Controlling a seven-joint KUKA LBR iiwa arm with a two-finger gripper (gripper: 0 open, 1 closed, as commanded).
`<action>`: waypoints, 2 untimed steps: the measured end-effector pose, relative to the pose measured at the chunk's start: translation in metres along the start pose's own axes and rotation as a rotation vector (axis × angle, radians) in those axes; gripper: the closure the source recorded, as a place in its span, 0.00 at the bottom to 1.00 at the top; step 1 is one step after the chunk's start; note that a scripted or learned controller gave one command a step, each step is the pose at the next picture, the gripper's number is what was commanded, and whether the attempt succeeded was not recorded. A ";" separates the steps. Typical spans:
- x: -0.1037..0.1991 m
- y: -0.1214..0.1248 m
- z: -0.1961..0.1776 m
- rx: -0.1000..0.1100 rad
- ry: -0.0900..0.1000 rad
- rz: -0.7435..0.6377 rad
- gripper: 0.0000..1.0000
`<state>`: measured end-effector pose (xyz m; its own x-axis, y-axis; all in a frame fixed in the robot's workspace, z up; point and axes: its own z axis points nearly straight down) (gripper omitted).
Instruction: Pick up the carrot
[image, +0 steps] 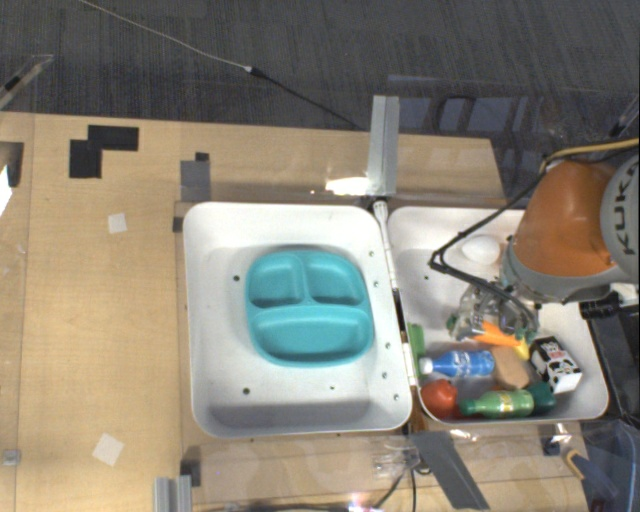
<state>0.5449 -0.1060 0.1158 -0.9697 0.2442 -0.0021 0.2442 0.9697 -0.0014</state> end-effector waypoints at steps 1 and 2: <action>-0.001 0.004 -0.003 -0.003 -0.005 -0.006 0.00; 0.006 0.010 0.026 -0.005 -0.010 0.366 0.00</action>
<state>0.5420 -0.0951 0.0895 -0.8178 0.5754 -0.0114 0.5754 0.8179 0.0059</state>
